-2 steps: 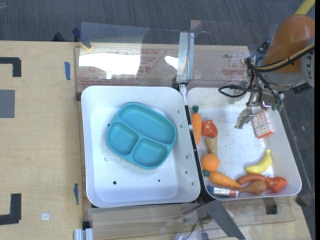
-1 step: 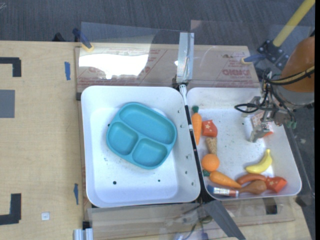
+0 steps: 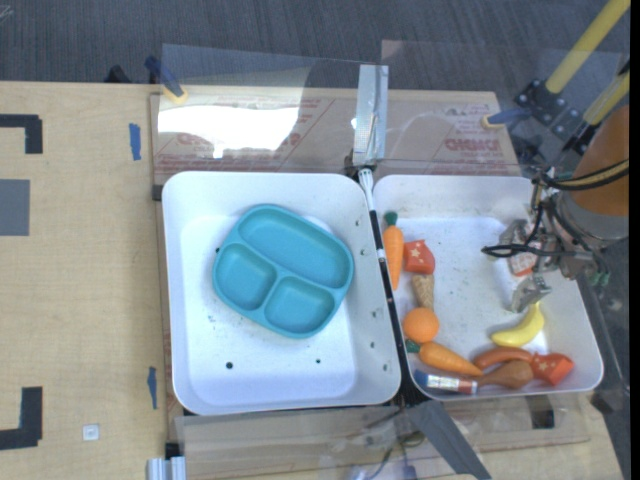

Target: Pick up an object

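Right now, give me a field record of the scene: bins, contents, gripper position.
left bin: shallow white bin holding a blue plastic plate with three compartments
right bin: shallow white bin holding toy food
along divider: upright orange carrot, red piece, tan stick, orange ball
front edge: second carrot, marker, brown and red pieces
right side: yellow banana
gripper: two-finger gripper low over the right bin, just above the banana
grasp: cannot tell
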You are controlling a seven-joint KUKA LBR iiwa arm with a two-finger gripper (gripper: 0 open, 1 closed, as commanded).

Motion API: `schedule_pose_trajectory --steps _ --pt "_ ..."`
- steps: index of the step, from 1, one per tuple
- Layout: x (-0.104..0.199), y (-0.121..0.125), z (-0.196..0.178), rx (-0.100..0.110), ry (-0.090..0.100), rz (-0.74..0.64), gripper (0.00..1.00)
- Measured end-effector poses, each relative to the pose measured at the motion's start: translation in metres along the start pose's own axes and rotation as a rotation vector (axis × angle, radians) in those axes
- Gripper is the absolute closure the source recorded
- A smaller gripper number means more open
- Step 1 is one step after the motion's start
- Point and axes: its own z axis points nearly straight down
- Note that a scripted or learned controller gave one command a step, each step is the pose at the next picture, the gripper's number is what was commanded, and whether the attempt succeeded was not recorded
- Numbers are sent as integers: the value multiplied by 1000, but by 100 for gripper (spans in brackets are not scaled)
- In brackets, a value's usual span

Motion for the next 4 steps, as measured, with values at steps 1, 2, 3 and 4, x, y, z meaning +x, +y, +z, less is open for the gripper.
schedule_pose_trajectory --steps 1,2,3,4 --pt "9 10 0 0 -1 13 0" --pt "4 10 -15 5 -17 12 100" --pt "5 11 -14 4 -15 12 0" --pt "13 12 0 -2 -1 66 0"
